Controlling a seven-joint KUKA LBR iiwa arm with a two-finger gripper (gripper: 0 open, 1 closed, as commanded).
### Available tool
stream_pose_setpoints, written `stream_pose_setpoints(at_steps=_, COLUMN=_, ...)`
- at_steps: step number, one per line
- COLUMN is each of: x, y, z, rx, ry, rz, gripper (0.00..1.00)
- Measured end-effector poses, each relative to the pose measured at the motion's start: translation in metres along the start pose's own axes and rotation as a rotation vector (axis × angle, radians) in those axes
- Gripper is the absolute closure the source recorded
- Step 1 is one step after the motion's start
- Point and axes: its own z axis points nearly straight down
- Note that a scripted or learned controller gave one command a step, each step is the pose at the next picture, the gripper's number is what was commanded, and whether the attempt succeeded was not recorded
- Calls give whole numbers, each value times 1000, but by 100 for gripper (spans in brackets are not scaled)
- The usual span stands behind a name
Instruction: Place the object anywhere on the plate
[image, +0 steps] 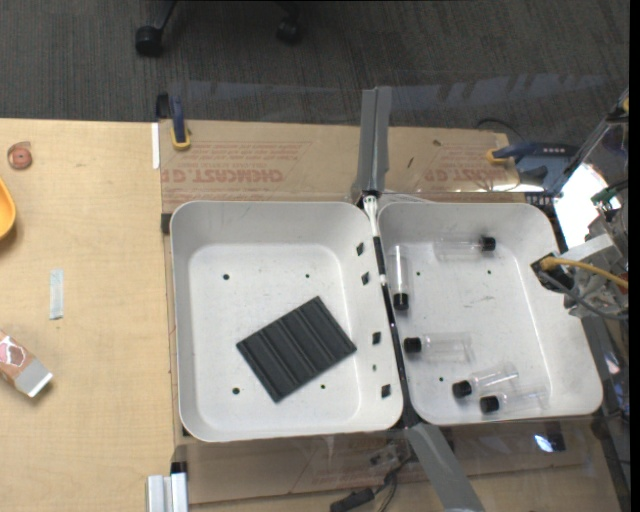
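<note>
A dark grey ribbed plate (296, 348) lies flat and askew in the left white bin (190, 300), toward its front middle. Several clear vials with black caps lie scattered in the right white bin (570, 390). One vial (398, 275) lies along the left wall, another (462, 247) near the back, and a third (440, 347) left of centre. Two more vials (487, 383) (510, 402) lie close together near the front edge. Nothing rests on the plate.
A grey upright post (372, 140) stands behind the seam between the bins. Blue clamps (178, 125) (530, 153) hold the cardboard backing. Yellow cable and hardware (585, 275) crowd the right bin's right rim. A wooden table (80, 300) with small items lies left.
</note>
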Motion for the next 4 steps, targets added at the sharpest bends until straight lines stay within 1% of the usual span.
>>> stream_pose_setpoints(at_steps=1, x=22, y=-95, z=-40, rx=-1, ry=3, rz=-90, gripper=100)
stream_pose_setpoints(at_steps=2, x=57, y=-160, z=-69, rx=-2, ry=2, rz=-183, gripper=100)
stream_pose_setpoints(at_steps=3, x=77, y=-204, z=-77, rx=-2, ry=1, rz=-770, gripper=100)
stream_pose_setpoints(at_steps=4, x=106, y=-284, z=-121, rx=-5, ry=2, rz=-1021, gripper=100)
